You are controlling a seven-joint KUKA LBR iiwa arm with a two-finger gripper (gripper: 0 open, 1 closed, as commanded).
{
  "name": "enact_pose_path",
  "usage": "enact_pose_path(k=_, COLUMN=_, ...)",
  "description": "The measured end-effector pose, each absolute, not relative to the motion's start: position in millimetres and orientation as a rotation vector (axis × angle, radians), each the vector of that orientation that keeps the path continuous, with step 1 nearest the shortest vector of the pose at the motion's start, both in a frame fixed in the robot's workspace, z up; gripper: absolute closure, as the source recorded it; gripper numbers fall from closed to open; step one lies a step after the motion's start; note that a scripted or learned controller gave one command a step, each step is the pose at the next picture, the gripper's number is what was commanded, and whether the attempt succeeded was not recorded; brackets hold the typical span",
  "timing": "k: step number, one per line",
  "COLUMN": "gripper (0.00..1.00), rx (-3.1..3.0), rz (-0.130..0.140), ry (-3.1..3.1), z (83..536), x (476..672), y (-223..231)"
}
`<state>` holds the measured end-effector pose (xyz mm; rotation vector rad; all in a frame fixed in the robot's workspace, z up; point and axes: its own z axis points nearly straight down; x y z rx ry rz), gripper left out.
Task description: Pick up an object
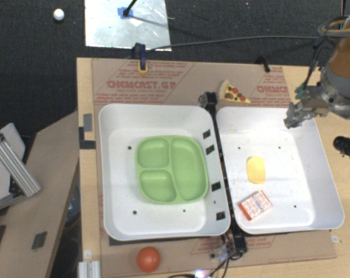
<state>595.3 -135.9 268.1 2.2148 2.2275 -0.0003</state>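
1. You're looking at an early stage: nothing is getting lifted yet. The pincer (293,120) is hovering over the right bin's (325,172) top right corner w/ nothing in it; can't tell if it's apart or together.
2. Approach, grasp and lift are all remaining, as far as I'm judging.
3. Right bin is holding a yellow object (255,169) near its centre and a red-and-white box (255,205) just below it, toward the front wall. Both are sitting well apart from the pincer.
4. Left bin (114,132) is carrying a green divided tray (171,169), compartments looking bare.
5. Outside the bins, on the desk (181,77): a pizza-slice toy (233,92) behind, a red ball (148,259) in front.
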Motion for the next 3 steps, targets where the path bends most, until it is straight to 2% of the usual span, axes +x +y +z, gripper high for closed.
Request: enact_pose_path(k=3, gripper=1.0, rx=2.213, rz=0.002, ry=2.23, z=224, x=570.9, y=17)
